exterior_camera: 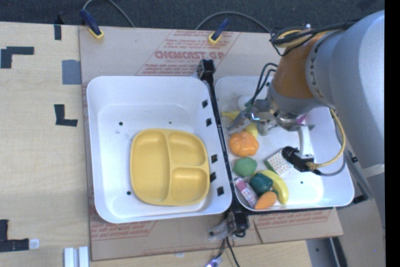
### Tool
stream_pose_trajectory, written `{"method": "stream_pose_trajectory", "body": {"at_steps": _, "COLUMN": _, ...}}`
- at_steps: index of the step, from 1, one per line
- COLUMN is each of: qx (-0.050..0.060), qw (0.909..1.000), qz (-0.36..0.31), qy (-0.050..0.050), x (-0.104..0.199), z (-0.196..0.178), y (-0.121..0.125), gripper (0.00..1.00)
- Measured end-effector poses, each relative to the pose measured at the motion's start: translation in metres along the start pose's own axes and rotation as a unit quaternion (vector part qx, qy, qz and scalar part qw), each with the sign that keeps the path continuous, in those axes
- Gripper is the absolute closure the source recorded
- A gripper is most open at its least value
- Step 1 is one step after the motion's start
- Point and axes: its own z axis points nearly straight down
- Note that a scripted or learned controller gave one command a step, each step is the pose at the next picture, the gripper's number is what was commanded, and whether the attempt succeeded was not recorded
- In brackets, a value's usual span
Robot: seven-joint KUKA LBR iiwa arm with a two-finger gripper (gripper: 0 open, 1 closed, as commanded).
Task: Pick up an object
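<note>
While the gripper (255, 117) hangs low over the right bin (325, 194), whether it is open, closed or gripping anything cannot be told. Just to its near-left lies the orange fruit (243, 144), a rounded piece with no clear long axis, and nearer still along the bin's left wall sits the green fruit (245, 166).

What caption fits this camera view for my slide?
KUKA arm's gripper low over the right bin above an orange toy; yellow divided tray in the left bin.
</note>
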Motion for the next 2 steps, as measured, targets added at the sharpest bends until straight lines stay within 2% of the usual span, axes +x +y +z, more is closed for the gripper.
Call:
{"method": "stream_pose_trajectory", "body": {"at_steps": 1, "qx": 0.0, "qw": 1.0, "qz": 0.0, "qy": 0.0, "x": -0.001, "z": -0.01, "y": 0.0, "gripper": 1.0}}
{"method": "stream_pose_trajectory", "body": {"at_steps": 2, "qx": 0.002, "qw": 1.0, "qz": -0.001, "qy": 0.001, "x": 0.03, "z": -0.14, "y": -0.019, "gripper": 1.0}}
